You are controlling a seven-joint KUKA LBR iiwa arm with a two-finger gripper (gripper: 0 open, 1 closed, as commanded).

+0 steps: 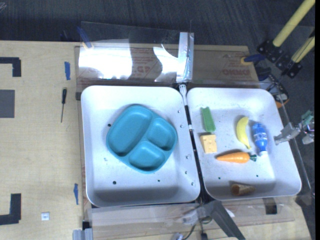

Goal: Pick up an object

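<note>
2 shallow white bins side by side on the desk (35, 149), inner rims touching along the middle. Left bin (95, 184) taken up mostly by a blue divided plate (142, 137), with bare floor around it on all sides, widest toward the near corners. Right bin (285, 181) carrying 6 small things, with open floor along its far wall and in the near left corner. Green block (207, 119) close to the left wall, long axis running far to near. Yellow wedge (209, 143) just below it, squarish, no clear long axis. Banana (242, 131) right of centre, long axis far to near, bowed toward the left. Blue bottle (259, 137) just beside the banana on its right, long axis likewise far to near, lower end tipped slightly right. Carrot (233, 157) lying across, left to right, narrow tip pointing left, green end at the right just under the bottle and banana. Brown piece (242, 188) against the near wall, lying left to right, little room behind it. Tool (295, 130) at the right bin's right rim, near the bottle but apart from it; cannot tell whether wide or narrow, nothing seen held.
</note>
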